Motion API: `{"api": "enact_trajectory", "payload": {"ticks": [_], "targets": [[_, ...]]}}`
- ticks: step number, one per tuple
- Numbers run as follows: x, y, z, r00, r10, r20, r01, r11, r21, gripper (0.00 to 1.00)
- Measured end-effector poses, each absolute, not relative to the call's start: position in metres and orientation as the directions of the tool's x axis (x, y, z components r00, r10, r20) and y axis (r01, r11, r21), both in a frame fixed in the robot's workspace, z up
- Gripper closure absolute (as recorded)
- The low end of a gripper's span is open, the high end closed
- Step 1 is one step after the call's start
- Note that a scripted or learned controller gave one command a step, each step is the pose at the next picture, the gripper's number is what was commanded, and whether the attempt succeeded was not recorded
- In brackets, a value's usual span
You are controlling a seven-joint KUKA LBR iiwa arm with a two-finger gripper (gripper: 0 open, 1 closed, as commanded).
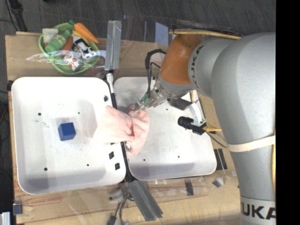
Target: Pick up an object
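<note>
While the blue cube (67, 131) is sitting alone in the left bin (28, 172), the pink cloth (123, 127) is draping over the divider; at its one o'clock corner the pincer (143, 102) is hovering, its state impossible to tell, needing a firm pinch before lifting.

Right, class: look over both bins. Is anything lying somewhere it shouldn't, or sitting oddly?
Yes. The pink cloth is draped across the divide between the left bin and the right bin, crumpled, partly in each. The blue cube sits squarely inside the left bin.
</note>
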State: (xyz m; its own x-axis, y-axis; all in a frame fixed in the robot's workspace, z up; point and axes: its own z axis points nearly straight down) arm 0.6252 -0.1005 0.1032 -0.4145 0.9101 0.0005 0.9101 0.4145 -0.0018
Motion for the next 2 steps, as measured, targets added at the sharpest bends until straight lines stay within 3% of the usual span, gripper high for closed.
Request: {"api": "enact_trajectory", "payload": {"ticks": [1, 2], "targets": [[0.6572, -0.0014, 0.2705, -0.739, 0.674, -0.003, 0.674, 0.739, 0.001, 1.00], [0.6571, -0.0017, 0.2704, -0.738, 0.674, -0.002, 0.674, 0.738, 0.001, 0.00]]}}
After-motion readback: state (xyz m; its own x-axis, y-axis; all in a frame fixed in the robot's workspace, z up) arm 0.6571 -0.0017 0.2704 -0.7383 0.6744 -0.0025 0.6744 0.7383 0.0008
